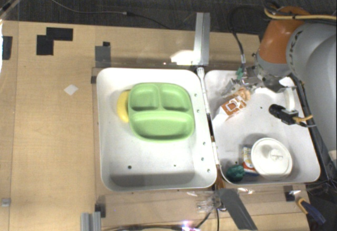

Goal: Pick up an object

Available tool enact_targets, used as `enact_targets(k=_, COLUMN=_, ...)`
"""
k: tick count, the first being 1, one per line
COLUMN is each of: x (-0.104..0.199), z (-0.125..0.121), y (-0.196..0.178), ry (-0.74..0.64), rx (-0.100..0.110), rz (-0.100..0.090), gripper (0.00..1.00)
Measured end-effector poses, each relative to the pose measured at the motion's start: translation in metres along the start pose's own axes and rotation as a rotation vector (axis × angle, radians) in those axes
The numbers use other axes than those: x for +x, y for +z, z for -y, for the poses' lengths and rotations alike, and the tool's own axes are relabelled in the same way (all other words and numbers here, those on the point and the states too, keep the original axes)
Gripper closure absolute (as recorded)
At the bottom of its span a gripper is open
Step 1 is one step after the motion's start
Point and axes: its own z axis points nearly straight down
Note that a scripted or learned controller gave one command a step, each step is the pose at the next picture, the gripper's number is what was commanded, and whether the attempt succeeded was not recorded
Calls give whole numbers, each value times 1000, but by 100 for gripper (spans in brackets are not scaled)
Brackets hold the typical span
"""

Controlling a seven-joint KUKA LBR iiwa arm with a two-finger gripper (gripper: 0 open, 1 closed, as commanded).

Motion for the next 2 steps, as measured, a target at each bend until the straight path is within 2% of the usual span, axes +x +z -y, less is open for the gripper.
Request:
enact_targets(k=1, x=-45, z=8, y=-67, ry=354, rx=1, rz=0, gripper=0)
enact_targets(k=2, x=11, z=8, y=1, ry=364, rx=1, rz=-1, gripper=0)
